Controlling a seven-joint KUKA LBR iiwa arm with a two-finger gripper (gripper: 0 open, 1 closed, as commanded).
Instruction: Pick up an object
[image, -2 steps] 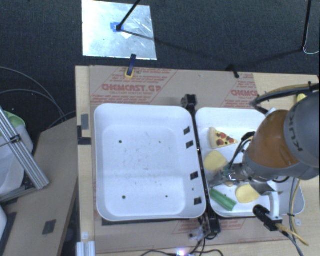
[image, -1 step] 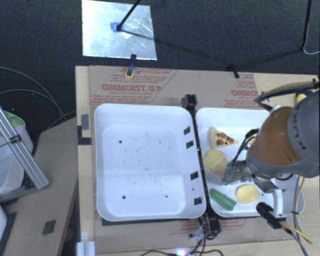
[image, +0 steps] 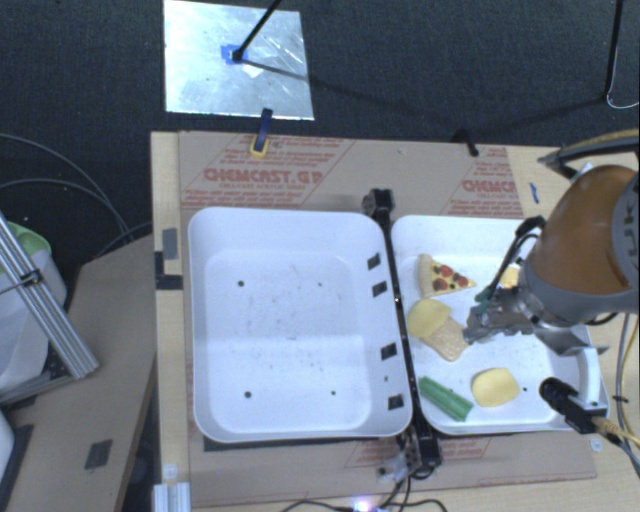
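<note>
A single fixed camera hangs above the bench and looks down at a slant, from fairly far off, taking in both shallow white plastic bins: the left bin sits near the middle of the frame and the right bin reaches toward the right side. The brown cardboard-covered bench top beneath them and the dark carpeted floor beyond the far edge are also within its field
</note>
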